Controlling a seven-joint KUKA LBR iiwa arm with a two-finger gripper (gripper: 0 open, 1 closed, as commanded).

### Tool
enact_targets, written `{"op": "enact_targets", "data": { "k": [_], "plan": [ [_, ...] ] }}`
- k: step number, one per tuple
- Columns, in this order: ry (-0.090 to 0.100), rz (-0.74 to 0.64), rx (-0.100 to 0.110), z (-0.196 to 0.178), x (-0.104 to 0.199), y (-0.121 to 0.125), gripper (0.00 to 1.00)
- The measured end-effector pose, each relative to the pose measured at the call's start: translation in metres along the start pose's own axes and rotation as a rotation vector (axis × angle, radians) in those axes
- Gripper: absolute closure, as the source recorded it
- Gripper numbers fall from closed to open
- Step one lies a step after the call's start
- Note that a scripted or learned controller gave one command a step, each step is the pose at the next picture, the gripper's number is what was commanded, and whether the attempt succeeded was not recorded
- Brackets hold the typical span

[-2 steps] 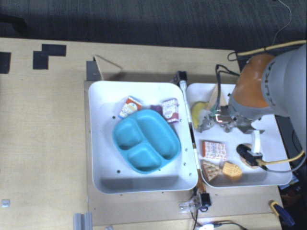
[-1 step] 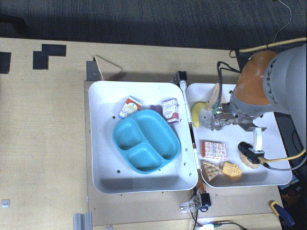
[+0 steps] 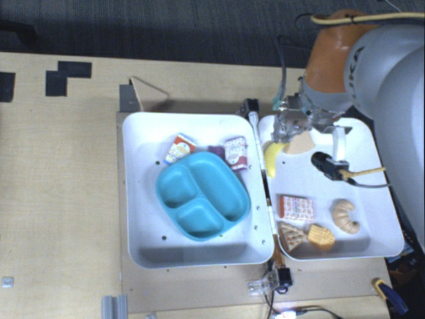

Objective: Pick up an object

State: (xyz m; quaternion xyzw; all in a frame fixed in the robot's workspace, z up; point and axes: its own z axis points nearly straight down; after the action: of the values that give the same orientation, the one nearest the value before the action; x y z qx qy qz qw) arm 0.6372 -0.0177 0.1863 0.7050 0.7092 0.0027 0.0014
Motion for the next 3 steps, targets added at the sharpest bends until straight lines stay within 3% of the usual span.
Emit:
{"op": "enact_targets", "data": {
  "k": [1, 2, 3],
  "plan": [
    [-0.001, 0.0, 0.004, -0.024, 0.022, -0.051, 1.0],
    [-0.001, -0.001, 0.004, 0.002, 0.056, 0.023, 1.0],
    [-0.001, 0.003, 0.005, -0.027, 0.058, -0.065, 1.0]
  ]
}}
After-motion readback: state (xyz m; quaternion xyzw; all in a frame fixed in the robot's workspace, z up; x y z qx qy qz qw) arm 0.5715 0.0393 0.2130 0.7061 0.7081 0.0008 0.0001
